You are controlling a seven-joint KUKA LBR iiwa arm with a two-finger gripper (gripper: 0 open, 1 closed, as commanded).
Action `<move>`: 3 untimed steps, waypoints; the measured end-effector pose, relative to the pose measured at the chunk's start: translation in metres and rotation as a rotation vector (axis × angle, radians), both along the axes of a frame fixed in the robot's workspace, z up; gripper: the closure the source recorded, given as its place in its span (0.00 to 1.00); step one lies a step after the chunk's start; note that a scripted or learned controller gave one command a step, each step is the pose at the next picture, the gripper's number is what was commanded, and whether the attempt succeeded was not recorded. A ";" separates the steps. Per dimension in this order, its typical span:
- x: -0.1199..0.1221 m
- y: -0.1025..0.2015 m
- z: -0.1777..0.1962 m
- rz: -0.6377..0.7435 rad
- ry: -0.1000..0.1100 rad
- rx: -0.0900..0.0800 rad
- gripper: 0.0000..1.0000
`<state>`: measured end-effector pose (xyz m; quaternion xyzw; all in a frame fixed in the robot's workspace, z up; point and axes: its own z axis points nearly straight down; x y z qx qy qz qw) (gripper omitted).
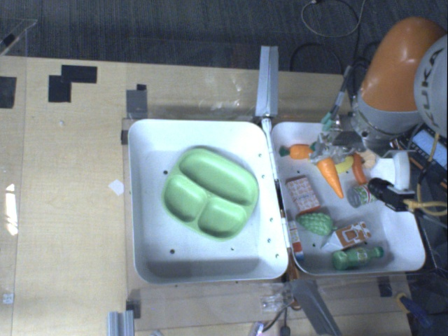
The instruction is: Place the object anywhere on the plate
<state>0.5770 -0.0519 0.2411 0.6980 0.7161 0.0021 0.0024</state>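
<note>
The grey arm with its orange band reaches in from the right, and its gripper (334, 140) hangs over the far part of the right-hand shallow white bin (413, 257). Whether the jaws are open or closed cannot be told.

Just below it lies an orange plastic toy carrot (330, 175), the likeliest thing to be picked, though that is a judgement. The carrot rests on the bin floor among other toy food: a small orange piece with a green tip (299, 152), a pink patterned packet (303, 194), a knobbly green fruit (316, 223) and a green bottle (358, 256).

Its long axis runs from far-left to near-right, thick end far, tip pointing toward the near edge. It looks light, rigid and smooth, so it may slip; a grip across the thick end seems safest.

The green three-compartment plastic plate (211, 191) sits in the left-hand white bin (150, 254).
</note>
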 end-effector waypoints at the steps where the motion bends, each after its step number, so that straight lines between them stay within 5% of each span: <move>1: 0.006 0.082 0.003 -0.025 0.001 0.002 1.00; 2: 0.049 0.144 -0.027 0.157 0.001 0.001 1.00; 3: 0.056 0.134 0.094 0.164 -0.001 0.000 1.00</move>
